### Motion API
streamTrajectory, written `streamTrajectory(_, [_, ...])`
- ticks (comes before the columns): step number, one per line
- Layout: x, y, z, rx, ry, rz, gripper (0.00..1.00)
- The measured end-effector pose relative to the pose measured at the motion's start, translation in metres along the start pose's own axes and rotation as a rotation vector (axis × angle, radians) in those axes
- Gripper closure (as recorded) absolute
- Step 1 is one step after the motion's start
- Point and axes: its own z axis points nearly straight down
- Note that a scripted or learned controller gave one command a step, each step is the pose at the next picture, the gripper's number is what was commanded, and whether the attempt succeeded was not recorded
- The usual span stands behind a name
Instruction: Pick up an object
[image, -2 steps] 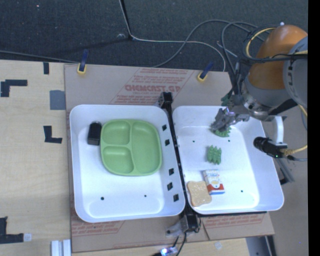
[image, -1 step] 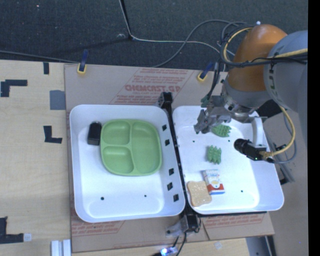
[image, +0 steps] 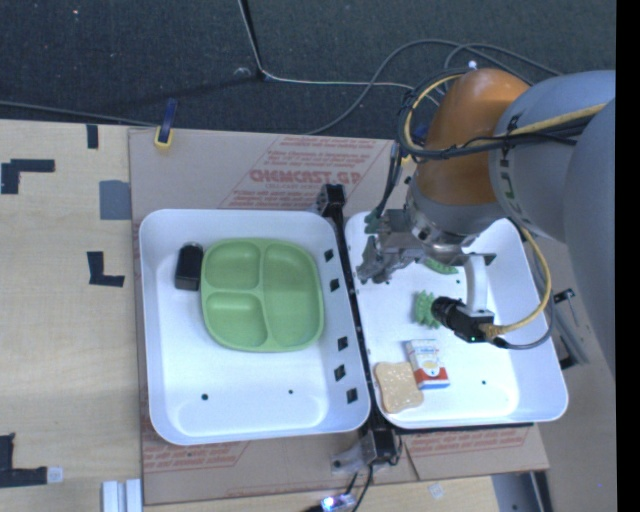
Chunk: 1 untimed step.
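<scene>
My arm (image: 540, 140) is the biggest thing here, grey with its orange band, reaching in from the right and hanging over the upper part of the right bin (image: 535, 405). Beside it sits the left bin (image: 165, 400), the two touching along a black divider, both resting on a brown cardboard sheet (image: 290, 170) laid on the pale bench (image: 60, 330). In the left bin lies a green plate (image: 263, 294) with three compartments, flat on the floor, and a small black block (image: 188, 267) just beside its left edge. My gripper (image: 378, 262) is low at the upper left corner of the right bin, close to the divider; from this angle the metal parts blur together, so I cannot tell how wide my jaws stand or whether anything is between them. The things to pick lie below and to the right of it, apart from it: a spiky green piece (image: 428, 308) nearest, then a small white and red packet (image: 428, 363), then a tan, bread-like slice (image: 398, 386) touching the packet's lower left corner (it sits closest to the front wall). A bit of green (image: 442, 266) peeks out under my wrist, too hidden to name.
</scene>
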Motion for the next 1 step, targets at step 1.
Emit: streamTrajectory(1, [0.0527, -0.0075, -0.0063, -0.003, 0.001, -0.002, 1.0])
